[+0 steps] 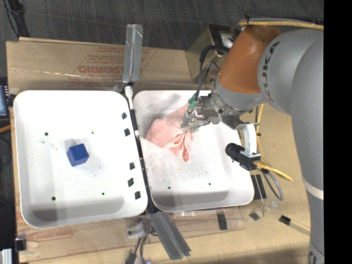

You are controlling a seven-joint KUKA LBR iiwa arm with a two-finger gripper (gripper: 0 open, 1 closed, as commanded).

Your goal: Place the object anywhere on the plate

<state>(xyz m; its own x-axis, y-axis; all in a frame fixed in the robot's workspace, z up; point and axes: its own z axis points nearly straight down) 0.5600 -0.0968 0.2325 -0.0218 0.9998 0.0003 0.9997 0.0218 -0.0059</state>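
The hand (193, 120) hung over the right bin (220, 194), apparently pinching the pink cloth (165, 132) by its bunched edge; 1 blue cube (77, 154) sat in the left bin (33, 202).

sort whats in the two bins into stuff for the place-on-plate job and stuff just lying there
Job:
- pink cloth in the right bin
- end effector at the cloth's upper edge

Lying about:
- blue cube in the left bin
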